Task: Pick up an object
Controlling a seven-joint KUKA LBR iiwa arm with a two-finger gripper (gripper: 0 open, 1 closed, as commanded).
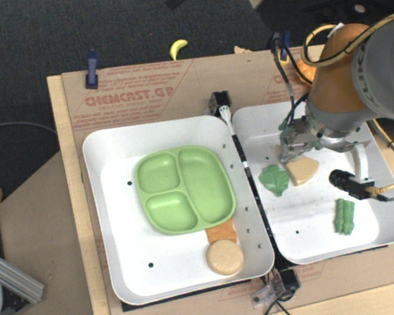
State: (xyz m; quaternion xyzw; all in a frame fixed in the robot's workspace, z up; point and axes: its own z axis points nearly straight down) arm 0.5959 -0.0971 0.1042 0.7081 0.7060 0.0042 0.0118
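Right bin [385, 235] crowded, green divided plate [185, 189] fills left bin [115, 224]

My arm [381, 67] is a fat grey tube with a glossy orange band [334, 70] above the wrist, and black and yellow cables [392, 160] trail at its four o'clock.

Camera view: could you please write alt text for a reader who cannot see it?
A grey and orange robot arm reaches into the right white bin, above a tan wedge beside two green pieces. The left white bin holds a green divided plate and a round tan cookie.
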